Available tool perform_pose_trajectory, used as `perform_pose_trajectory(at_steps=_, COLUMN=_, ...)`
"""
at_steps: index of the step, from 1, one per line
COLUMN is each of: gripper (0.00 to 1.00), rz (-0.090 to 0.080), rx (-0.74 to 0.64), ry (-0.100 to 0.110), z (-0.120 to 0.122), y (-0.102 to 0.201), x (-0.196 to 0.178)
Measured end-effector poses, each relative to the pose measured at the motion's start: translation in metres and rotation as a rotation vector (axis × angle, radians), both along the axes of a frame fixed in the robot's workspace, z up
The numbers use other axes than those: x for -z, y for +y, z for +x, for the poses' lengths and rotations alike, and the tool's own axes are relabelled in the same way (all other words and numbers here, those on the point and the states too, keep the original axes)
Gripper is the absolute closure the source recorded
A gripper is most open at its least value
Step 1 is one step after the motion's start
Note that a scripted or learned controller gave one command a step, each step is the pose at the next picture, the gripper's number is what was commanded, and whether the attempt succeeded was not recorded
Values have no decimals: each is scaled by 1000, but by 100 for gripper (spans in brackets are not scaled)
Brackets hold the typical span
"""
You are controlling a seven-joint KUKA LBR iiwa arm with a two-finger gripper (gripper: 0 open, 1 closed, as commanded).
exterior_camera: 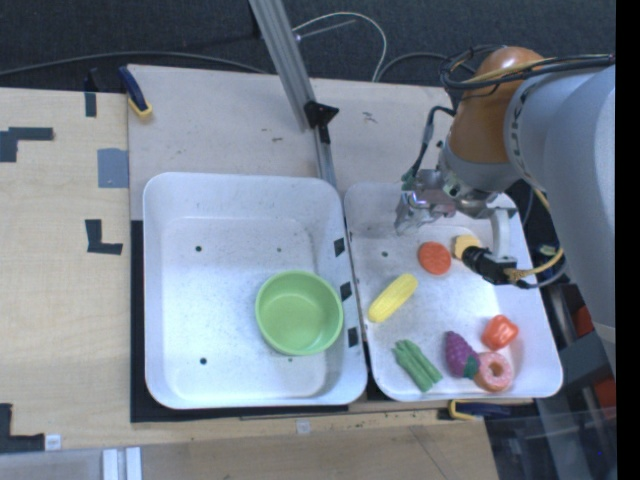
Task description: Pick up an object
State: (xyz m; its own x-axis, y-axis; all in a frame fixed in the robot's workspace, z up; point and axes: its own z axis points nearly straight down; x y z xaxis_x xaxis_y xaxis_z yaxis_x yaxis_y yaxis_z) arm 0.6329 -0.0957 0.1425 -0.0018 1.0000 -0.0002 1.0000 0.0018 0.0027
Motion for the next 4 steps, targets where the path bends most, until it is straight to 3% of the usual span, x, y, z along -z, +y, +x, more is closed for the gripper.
perform_pose_trajectory(at_steps=2, gripper=100, rz=-1, rx=-1, ry=-3, z=5, y=-5, x=-111)
perform_pose_trajectory(at_steps=4, gripper=100, rz=1, rx=-3, ry=7, z=-31, y=84, x=-97)
